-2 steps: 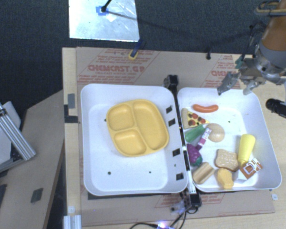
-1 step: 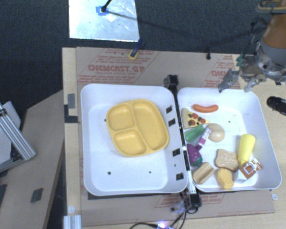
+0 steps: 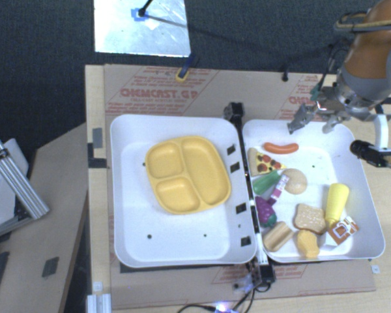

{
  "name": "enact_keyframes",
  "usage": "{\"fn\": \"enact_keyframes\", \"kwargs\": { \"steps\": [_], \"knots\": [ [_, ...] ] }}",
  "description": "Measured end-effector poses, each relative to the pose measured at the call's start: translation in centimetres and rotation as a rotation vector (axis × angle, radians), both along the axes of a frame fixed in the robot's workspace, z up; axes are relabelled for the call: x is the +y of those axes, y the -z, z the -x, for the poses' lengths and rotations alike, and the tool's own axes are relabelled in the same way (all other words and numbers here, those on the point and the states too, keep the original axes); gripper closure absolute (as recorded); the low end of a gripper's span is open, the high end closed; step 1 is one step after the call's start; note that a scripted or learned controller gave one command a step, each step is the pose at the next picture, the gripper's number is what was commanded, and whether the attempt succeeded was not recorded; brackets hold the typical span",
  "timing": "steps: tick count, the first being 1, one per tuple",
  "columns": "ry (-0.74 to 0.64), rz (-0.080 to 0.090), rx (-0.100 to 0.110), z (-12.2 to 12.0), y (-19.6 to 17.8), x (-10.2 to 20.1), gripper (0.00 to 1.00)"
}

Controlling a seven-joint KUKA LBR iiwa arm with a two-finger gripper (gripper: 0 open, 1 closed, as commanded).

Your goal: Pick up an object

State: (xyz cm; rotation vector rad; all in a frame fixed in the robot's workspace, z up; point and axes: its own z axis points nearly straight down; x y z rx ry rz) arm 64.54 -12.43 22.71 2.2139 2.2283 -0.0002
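Gripper [image 3: 315, 120]: fingers spread, nothing between them, poised over the far rim of the right bin [image 3: 371, 204]. Sausage [image 3: 281, 148]: just below the gripper. Pizza slice [image 3: 264, 162], bread slice [image 3: 308, 217], yellow bottle [image 3: 337, 202]: farther off. Yellow tray [image 3: 186, 173]: well left, in the left bin [image 3: 130, 194].

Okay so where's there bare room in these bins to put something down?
Left bin: bare floor all around the yellow tray, widest along its near edge. Right bin: a bare strip between the sausage and mustard bottle. The toys crowd its near-left part.
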Motion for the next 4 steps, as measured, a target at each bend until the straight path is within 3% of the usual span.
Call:
{"fn": "enact_keyframes", "kwargs": {
  "steps": [2, 3, 4],
  "knots": [
    [0.002, -0.001, 0.003, 0.2, 12.1, 0.3, 0.00],
    [0.003, 0.000, -0.002, 0.0, 14.0, 0.3, 0.00],
    [0.002, -0.002, -0.012, -0.3, 12.6, 0.4, 1.00]
  ]
}}
